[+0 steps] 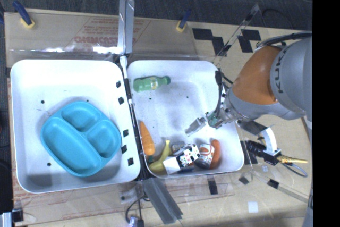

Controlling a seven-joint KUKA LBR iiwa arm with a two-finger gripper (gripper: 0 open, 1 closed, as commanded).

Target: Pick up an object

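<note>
Jaws: the gripper [203, 123] hangs over the right bin [175, 69], its fingers slightly spread and nothing between them.
Arm: grey with an orange band, reaching in from the right edge of the camera view.
Nearest objects: a cluster lies along the bin's front wall, just toward the viewer from the jaws. It includes a black-and-white cow-pattern toy [186, 157], a small can [205, 153] and a red sausage-shaped piece [215, 152].
Direction: the cluster sits below the jaws in the view, close but not touching.
Other candidates: a carrot [146, 139] and a banana [159, 159] lie to the left; a green bottle [151, 83], long axis left-to-right, lies near the back wall.
Left bin: holds a blue divided tray [79, 137].
</note>
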